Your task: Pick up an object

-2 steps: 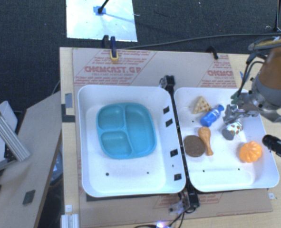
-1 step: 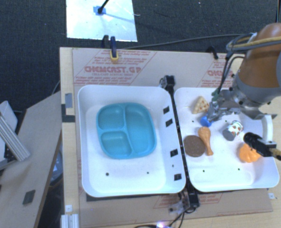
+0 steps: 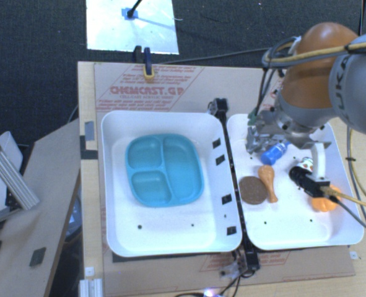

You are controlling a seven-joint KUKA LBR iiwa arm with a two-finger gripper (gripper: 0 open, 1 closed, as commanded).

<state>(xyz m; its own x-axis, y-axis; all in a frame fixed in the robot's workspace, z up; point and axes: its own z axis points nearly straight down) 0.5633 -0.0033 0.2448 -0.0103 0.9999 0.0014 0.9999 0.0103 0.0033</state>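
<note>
Inspection of the bench, with all positions taken from the brown disc (image 3: 252, 190) in the right bin (image 3: 294, 240).

The disc lay flat just beside the bin's left wall, leaving little room on that side. A tan drumstick-shaped piece (image 3: 268, 182) lay along the disc's right edge; whether the two touched could not be confirmed. The blue object (image 3: 273, 153) lay up-view and slightly right of the disc, tilted and apart from it. The gripper (image 3: 257, 142) was low in the bin, directly up-view of the disc and immediately left of the blue object. Its opening could not be told, nor whether it gripped the object. The grey arm (image 3: 319, 73) crossed the bin's far right corner. A small orange piece (image 3: 322, 205) lay well to the right of the disc, near the right wall.

Down-view of the disc, the white floor ran bare to the near rim.

Left of the disc, across the adjoining walls, the left bin (image 3: 164, 234) held a blue divided plate (image 3: 164, 169). Bare floor surrounded the plate, widest toward the near rim.
</note>
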